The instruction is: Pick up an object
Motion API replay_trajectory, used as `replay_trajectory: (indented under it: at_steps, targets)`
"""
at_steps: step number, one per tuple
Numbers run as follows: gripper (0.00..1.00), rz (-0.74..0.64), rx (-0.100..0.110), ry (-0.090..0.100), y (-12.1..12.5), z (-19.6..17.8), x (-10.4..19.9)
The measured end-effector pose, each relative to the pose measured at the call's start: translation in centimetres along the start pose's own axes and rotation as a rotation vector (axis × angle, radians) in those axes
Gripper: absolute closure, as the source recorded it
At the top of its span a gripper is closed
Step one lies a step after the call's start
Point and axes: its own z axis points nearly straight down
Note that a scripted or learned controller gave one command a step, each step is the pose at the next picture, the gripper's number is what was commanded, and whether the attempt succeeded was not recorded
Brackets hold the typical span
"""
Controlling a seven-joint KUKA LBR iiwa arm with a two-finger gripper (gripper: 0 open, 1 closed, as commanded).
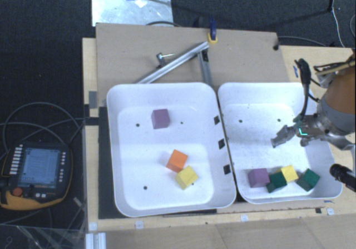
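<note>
Blocks are kept in two white bins so that one can be picked up. In the left bin (pixel 114 148) a lone purple block (pixel 160 118) is seen near the back, well apart from the others. An orange block (pixel 177 160) and a big yellow block (pixel 187 177) are set corner to corner near the front. In the right bin (pixel 256 89) four blocks are bunched in a row along the front wall: a small purple block (pixel 258 177), a dark green block (pixel 276 181), a small yellow block (pixel 288 173) and a green block (pixel 307 179). The gripper (pixel 282 139) is held over the middle of the right bin, behind that row and apart from it. It cannot be told whether it is open or closed, and no block is seen in it. It is likely held there because a block from the row is meant to be picked. The row may be hard to grab from, since the blocks are packed so close and pressed near the wall. No block has been lifted yet.
</note>
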Motion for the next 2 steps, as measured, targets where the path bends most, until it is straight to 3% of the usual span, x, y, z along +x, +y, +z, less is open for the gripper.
replay_trajectory:
  at_steps: [2]
  targets:
    - [0.00, 0.001, 0.005, 0.001, 0.7, 10.8, 0.6]
